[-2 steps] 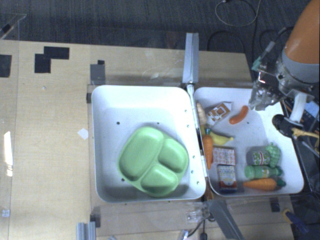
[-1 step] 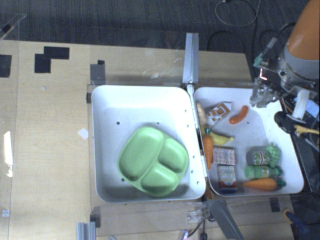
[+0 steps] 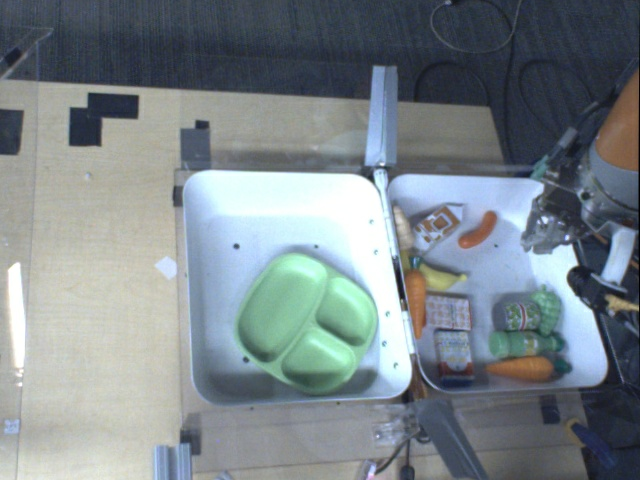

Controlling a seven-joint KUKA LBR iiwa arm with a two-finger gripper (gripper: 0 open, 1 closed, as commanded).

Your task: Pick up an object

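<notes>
Gripper [image 3: 545,230] over right bin [image 3: 600,373] edge; can't tell its state. Sausage [image 3: 477,229] nearest. You risk clipping the bin wall descending, or grabbing nothing.

Wooden surface [image 3: 100,268] carries two white bins side by side: left bin [image 3: 215,228], right bin [image 3: 590,368]. A metal divider rail [image 3: 381,118] sits between them at the far edge. Black tape marks [image 3: 100,116] lie on the far-left surface. Dark carpet [image 3: 250,28] beyond, with a black cable [image 3: 480,18] looping on it.
</notes>
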